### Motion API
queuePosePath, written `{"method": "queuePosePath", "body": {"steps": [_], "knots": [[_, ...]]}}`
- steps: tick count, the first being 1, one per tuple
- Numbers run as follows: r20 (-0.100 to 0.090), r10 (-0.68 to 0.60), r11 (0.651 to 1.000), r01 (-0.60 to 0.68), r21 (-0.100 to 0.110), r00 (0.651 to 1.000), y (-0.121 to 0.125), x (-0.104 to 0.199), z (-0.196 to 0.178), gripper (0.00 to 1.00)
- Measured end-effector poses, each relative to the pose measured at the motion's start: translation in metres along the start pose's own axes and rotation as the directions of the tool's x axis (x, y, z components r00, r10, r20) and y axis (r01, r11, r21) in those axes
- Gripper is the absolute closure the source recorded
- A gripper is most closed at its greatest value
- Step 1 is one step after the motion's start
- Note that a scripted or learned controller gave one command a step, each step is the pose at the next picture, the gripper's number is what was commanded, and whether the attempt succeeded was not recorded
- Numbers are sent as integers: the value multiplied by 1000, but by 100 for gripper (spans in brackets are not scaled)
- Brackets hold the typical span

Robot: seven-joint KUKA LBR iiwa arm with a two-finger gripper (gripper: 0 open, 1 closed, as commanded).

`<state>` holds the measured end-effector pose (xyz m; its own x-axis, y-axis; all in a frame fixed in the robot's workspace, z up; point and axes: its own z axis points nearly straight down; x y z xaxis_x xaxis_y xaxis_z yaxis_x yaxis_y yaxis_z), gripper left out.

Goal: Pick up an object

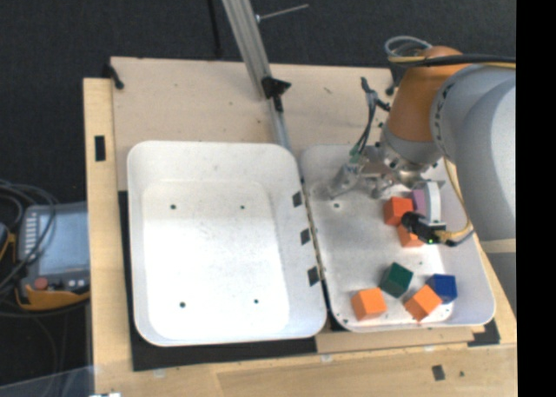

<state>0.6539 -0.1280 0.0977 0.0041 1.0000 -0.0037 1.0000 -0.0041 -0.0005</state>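
While the arm leans in from three o'clock, these lines set out how things lie.

Arm: grey body with its orange band (413,109) low over the right bin (343,239), wrist at about one o'clock of that bin; I judge it is placed there because every candidate object sits on that side.

Gripper (408,204): pointed down at the bin's upper right part, just beside an orange-red block (400,210). Whether it is clenched, released or grasping anything I cannot tell, since the wrist hides the tips.

Orange-red block: at roughly two o'clock in the right bin, touching or nearly touching the gripper body; a pink-purple piece (422,198) lies just beside it at its three o'clock. Likely the target, judging by nearness.

Lower cluster: a dark green block (396,280), a blue block (442,287) and two orange blocks (368,302) (423,301) gathered near five o'clock of the bin, close together but well apart from the gripper.

Left bin (217,239): at nine o'clock of the right bin, the two touching along their shared edge.

Risk: the neighbouring pink-purple piece could crowd a grip on the orange-red block.

Progress: early, by my reading; no object is visibly lifted.
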Motion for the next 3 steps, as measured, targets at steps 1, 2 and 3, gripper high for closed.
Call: {"method": "queuePosePath", "body": {"steps": [1, 2, 3], "knots": [[-2, 2, 1000, -2, -4, 1000, 1, 0, -12, 100], [-4, -3, 1000, 3, -7, 1000, 11, -5, -62, 100], [-3, -8, 1000, 8, -9, 1000, 11, -1, -126, 100]]}}
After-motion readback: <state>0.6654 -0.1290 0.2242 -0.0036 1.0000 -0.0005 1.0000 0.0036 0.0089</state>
